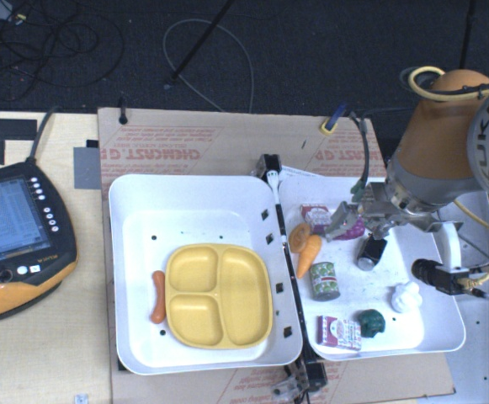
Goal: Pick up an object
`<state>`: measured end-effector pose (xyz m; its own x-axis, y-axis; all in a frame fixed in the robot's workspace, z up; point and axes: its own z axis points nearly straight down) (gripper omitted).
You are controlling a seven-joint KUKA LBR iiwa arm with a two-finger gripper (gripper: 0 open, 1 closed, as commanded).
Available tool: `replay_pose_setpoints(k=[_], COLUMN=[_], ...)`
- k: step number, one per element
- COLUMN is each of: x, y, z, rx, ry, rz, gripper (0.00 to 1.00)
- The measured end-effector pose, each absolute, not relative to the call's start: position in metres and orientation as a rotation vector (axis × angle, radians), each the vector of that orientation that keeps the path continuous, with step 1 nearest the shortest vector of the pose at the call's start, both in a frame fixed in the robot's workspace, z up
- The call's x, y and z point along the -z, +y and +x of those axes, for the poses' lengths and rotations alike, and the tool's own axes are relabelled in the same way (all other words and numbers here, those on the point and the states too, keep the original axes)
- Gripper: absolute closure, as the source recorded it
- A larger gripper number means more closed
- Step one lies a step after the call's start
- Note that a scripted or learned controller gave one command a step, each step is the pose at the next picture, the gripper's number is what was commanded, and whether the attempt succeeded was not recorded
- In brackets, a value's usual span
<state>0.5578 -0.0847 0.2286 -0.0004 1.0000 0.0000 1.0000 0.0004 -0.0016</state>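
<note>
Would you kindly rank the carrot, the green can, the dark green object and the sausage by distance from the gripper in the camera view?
Measured from the gripper:
1. carrot, right bin, by the divider.
2. green can, right bin's middle.
3. dark green object, right bin's near edge.
4. sausage, left bin, beside the yellow plate.

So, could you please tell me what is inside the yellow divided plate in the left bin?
The yellow divided plate shows bare compartments. An orange sausage lies beside it. Anything underneath is covered.

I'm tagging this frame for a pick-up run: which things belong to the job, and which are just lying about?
Job: gripper; pickable things in the right bin: carrot, can, carton, green lump, white lump.

Lying about: yellow tray, sausage, pendant, cables.
</note>
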Motion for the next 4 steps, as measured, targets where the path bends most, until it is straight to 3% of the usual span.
replay_pose_setpoints(k=[1, 2, 3, 4], x=[-0.159, -0.088, -0.088, -0.086], y=[-0.093, -0.084, -0.094, -0.092], z=[0.520, 0.510, 0.561, 0.641], rx=[-0.004, 0.000, 0.000, -0.016], ry=[-2.215, -2.219, -2.217, -2.210], rz=[-2.220, -2.221, -2.224, -2.215], gripper=[0.00, 0.00, 0.00, 0.00])
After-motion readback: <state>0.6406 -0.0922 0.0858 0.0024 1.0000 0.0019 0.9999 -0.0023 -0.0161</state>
